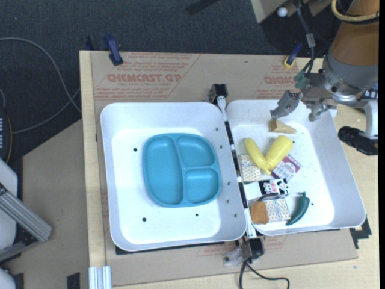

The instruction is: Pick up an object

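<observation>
Nearest the camera, at the right bin's (343, 179) front edge, lie a brown cookie-like piece (259, 212), a patterned packet (277, 209) and a green pepper (299, 209). Just behind them: a black-and-white carton (274, 187) and a pink-edged packet (287, 167). Mid-bin, 2 yellow pieces form a V, a banana (255, 153) and a yellow tube (277, 149), w/ a speckled packet (249, 170) touching the banana's near end. The left bin (120, 161) holds a blue 3-section plate (180, 168).

The gripper (304, 106) hangs over the right bin's back-right corner, fingers spread, 1 finger (284, 106) pointing down-left, nothing between them. A small tan wedge (281, 126) sits right beneath that finger, near the back wall; whether they touch can't be told.

Likely target, as a judgement: the wedge, since it's closest, just below and slightly left of the gripper. Its long axis runs roughly left-right, so the fingers would need to straddle it front-to-back. Yellow pieces lie farther toward the camera, well clear of the wedge.
</observation>
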Controlling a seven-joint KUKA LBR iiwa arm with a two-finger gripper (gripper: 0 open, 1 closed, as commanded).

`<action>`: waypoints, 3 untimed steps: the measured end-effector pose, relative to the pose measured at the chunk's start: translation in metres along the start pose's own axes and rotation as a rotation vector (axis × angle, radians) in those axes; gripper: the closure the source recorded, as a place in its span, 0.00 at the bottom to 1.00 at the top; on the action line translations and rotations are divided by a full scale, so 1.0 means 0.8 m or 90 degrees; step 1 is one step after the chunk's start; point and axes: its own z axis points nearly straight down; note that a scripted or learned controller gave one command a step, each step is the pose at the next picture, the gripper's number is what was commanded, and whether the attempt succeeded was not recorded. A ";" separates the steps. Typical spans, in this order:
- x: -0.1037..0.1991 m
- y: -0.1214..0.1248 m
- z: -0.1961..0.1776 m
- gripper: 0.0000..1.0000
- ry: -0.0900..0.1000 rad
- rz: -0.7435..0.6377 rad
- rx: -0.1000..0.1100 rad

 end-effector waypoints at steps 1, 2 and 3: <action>0.028 0.016 0.112 0.00 0.000 0.000 0.001; 0.003 0.012 0.206 0.00 -0.002 -0.002 -0.013; -0.001 0.006 0.214 0.00 -0.004 -0.002 -0.018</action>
